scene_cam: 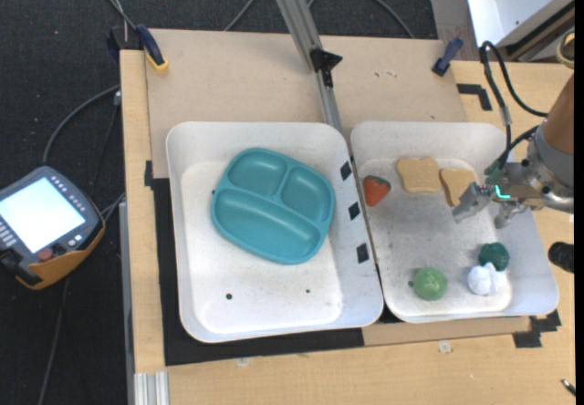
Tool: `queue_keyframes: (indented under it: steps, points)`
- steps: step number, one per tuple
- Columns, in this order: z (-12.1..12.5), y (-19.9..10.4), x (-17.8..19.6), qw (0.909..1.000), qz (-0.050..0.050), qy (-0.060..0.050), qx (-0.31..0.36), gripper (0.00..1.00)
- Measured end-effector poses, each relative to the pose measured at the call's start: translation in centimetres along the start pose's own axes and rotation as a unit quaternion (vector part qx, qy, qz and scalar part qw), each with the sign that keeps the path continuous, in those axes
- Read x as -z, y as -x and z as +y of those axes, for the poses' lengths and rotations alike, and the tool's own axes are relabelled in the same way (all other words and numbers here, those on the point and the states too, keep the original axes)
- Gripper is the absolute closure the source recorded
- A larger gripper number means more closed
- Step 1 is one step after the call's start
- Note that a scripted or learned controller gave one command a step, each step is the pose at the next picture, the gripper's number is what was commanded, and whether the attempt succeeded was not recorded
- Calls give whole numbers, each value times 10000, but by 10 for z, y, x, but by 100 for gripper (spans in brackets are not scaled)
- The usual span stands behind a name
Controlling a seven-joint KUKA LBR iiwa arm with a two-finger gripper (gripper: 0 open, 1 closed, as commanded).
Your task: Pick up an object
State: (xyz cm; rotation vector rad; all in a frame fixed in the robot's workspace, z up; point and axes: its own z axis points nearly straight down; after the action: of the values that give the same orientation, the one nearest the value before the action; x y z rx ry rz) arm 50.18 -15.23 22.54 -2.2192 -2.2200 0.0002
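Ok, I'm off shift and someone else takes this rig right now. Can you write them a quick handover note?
Claw: low in the right bin, beside the right-hand toast slice. Nothing seen between its fingers, and whether they are open or shut is unclear.
Right bin: two toast slices at the back (the other), strawberry by the left wall, green apple, dark green piece and white piece at the front.
Left bin: teal divided plate.
Done: no pick visible.
Left: grasp an object and lift it; the toast is closest.
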Motion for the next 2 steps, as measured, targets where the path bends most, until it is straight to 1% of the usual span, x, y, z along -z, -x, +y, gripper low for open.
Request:
queue_keyframes:
  steps: [1,2]
  points:
    - [0,0,0,10000,-1,4,2,0]
    - [-7,8,-55,10000,6,-29,-9,0]
